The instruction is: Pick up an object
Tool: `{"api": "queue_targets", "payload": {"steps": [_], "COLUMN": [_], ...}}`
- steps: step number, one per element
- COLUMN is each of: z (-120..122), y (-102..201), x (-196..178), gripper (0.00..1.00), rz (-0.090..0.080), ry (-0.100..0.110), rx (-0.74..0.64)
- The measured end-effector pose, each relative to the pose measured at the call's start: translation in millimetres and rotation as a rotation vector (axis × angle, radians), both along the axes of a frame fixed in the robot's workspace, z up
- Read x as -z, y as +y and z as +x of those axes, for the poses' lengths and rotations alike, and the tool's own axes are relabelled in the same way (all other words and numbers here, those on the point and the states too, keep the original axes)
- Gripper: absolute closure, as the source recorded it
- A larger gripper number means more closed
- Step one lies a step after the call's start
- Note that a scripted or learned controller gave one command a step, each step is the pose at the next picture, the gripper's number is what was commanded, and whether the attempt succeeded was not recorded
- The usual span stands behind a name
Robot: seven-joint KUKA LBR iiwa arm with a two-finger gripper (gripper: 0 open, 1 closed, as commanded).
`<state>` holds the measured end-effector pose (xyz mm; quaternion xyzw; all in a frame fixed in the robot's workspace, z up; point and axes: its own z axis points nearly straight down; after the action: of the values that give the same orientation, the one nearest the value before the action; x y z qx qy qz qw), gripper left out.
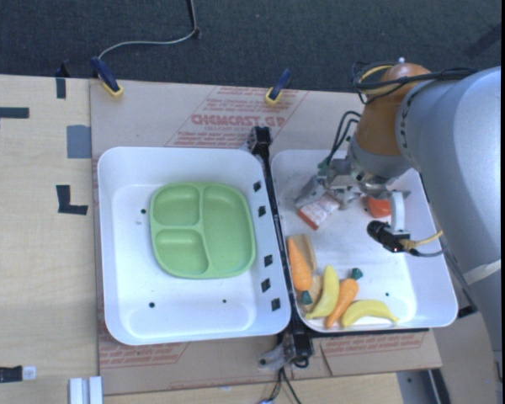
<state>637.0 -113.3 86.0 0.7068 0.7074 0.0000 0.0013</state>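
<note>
The gripper (335,194) hangs low in the right bin (421,297) beside a small packet (316,215) — whether it grips anything, I cannot tell.

Glossy plastic-looking bins (118,310); perhaps matt tray (204,230).

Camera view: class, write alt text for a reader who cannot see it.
A grey robot arm's gripper hangs over the right bin, above a small orange-and-white packet; toy carrots and bananas lie nearer the front. The left bin holds a green divided plate.
</note>
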Motion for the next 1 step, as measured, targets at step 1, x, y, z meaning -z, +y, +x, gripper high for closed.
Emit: {"api": "queue_targets", "payload": {"steps": [1], "z": [-13.4], "y": [10.8], "x": [-0.2], "gripper": [0.0], "rz": [-0.001], "ry": [-0.002], "rx": [0.0]}}
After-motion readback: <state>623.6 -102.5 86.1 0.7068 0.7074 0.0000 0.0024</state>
